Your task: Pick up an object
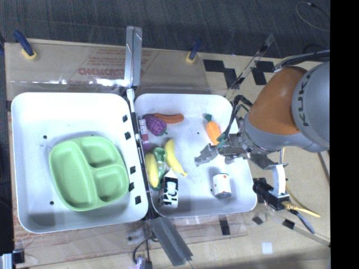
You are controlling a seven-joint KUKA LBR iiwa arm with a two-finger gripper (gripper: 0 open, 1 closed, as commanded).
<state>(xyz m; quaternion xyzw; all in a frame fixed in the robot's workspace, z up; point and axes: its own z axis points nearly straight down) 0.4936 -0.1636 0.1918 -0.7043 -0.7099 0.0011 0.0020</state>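
The grey arm with its orange band looms largest, reaching in from the right over the right-hand white bin. At its tip the claw hangs low over the open middle of that bin, and nothing sits between its fingers; whether they are spread or closed cannot be told from this angle.

Everything is placed from the claw. Just down and to its right lies a small white can with a red band, on its side. Just up and to its right is a carrot. To its left lies a yellow banana, and beyond that a second yellow fruit against the bin's left wall. Up and to its left sit a purple cluster of grapes and a long reddish vegetable, perhaps a sweet potato. Down and to its left stands a black-and-white carton. Far to its left, in the other bin, rests a green divided tray.

No target is named, so any of these would do (the can and carrot look closest). The likely failure, in my judgement, is closing on bare floor between objects. The can could roll away if nudged, and the crowded items along the left wall could block the fingers.
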